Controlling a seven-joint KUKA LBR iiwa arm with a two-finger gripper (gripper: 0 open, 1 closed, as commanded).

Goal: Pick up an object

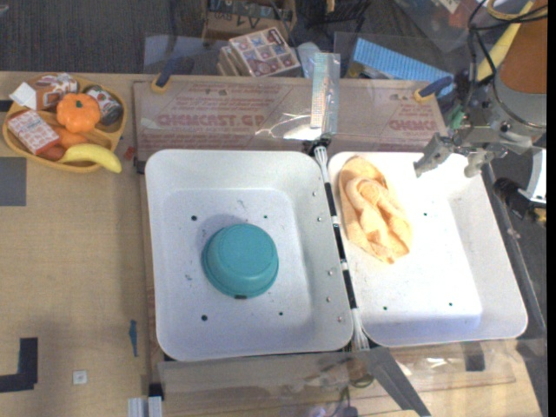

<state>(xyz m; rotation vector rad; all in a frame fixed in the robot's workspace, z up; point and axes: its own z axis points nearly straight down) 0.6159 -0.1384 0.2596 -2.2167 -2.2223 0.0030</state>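
Over at the far right corner of the right bin (499,315), hovering high: tool (450,158), fingers spread wide, gripping nothing, touching nothing. Nothing lifted yet, so the pick looks barely begun. Closest candidate: crumpled orange cloth (373,208), lying along the left side of the right bin, near the tool but apart from it. Other option: teal bowl (241,260), upside down in the middle of the left bin (174,181), well apart. Left to do, by the look of it: descend, close, lift.
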